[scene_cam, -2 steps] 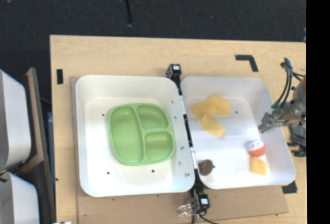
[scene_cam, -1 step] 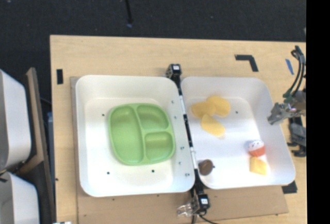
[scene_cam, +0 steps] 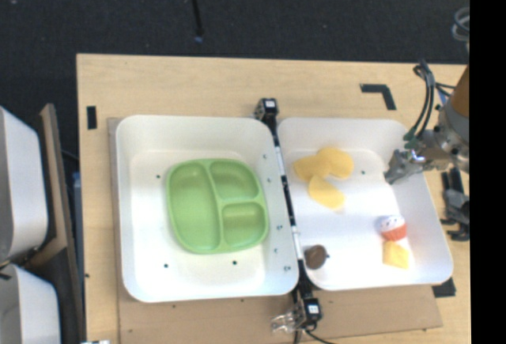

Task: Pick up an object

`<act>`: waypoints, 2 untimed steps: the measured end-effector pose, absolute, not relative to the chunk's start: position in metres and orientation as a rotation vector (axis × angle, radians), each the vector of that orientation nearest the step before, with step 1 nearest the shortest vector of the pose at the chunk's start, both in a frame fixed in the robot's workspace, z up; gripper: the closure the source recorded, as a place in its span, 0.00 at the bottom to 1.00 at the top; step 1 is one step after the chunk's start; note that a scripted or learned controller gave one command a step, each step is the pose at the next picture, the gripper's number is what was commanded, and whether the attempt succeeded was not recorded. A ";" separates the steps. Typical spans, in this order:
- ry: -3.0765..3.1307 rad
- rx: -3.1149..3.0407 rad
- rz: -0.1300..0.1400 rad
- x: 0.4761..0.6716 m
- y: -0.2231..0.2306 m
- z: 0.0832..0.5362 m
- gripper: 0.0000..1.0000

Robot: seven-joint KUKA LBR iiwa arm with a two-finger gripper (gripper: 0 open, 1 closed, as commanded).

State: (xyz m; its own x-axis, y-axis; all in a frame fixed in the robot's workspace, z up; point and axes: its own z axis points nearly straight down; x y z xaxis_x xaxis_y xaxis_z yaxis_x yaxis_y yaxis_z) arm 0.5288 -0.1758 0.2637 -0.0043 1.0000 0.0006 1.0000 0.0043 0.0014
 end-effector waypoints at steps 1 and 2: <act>2.225 2.217 0.002 0.547 -0.127 0.269 1.00; 2.226 2.216 0.002 0.567 -0.077 0.272 1.00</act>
